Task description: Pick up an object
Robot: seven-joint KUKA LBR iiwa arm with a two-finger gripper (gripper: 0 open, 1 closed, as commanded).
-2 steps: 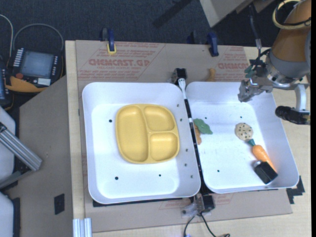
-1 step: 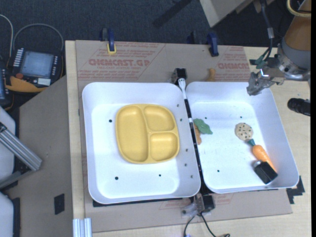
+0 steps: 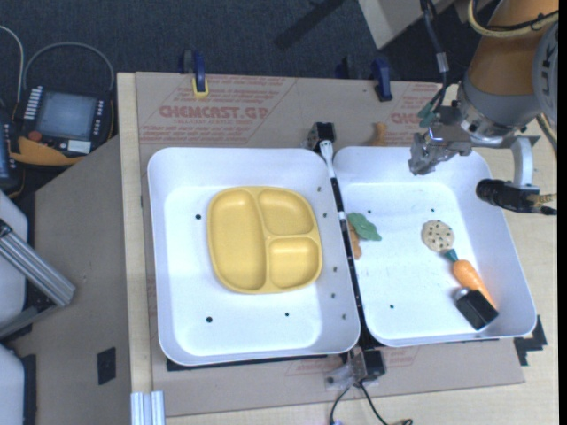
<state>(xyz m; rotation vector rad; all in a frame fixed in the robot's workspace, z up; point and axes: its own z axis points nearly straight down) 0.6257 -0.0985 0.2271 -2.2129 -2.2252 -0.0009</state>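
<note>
The gripper is seen over the far rim of the right bin; nothing is seen held, and its state cannot be told. The cookie is placed nearer the camera, almost straight below in the view. The carrot (long axis slanting toward the bin's near right corner) and black block are found further that way.

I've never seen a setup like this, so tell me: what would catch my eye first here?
Probably the yellow divided plate, sitting alone in the middle of the left bin. Next, the grey and orange arm reaching in at the upper right, its gripper over the far edge of the right bin, where a cookie, a carrot and a black block lie.
</note>
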